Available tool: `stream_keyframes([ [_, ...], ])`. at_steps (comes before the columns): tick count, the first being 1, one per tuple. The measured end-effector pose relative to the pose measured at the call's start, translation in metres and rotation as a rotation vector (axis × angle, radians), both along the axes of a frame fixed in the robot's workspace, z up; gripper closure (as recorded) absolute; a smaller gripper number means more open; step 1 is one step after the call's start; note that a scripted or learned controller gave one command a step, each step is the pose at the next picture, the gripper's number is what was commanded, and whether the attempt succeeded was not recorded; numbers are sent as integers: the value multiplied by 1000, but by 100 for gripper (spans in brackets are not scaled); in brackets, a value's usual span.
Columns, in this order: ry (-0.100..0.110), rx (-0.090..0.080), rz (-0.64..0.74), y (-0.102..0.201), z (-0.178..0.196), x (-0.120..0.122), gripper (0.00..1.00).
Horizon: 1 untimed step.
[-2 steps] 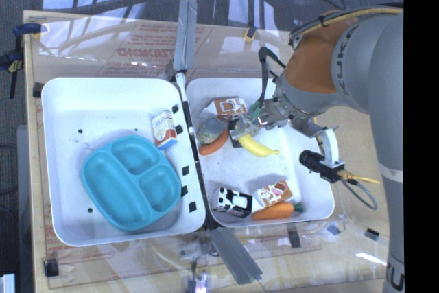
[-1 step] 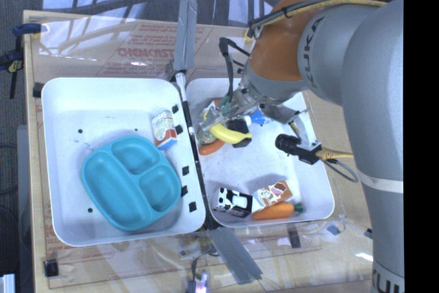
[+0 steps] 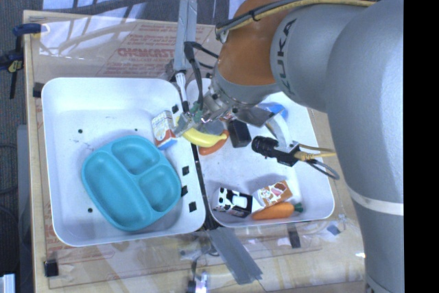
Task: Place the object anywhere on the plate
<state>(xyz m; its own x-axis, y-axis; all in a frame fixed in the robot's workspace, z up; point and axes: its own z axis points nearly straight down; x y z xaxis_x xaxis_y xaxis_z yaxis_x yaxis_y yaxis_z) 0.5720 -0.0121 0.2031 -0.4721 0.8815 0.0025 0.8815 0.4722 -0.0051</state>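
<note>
gripper: grip state cannot be told | yellow plastic toy banana: right of teal three-compartment plate, likely light, stiff, slippery | grasp across its middle

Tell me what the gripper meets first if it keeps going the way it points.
Likely the small carton by the bin divider, just ahead of the gripper; the blue plate lies beyond. Depth is unclear.
</note>
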Motion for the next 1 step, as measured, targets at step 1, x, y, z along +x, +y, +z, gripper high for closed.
stream_keyframes([
  [1, -2, -1, 60, 105, -12, -26, 100],
])
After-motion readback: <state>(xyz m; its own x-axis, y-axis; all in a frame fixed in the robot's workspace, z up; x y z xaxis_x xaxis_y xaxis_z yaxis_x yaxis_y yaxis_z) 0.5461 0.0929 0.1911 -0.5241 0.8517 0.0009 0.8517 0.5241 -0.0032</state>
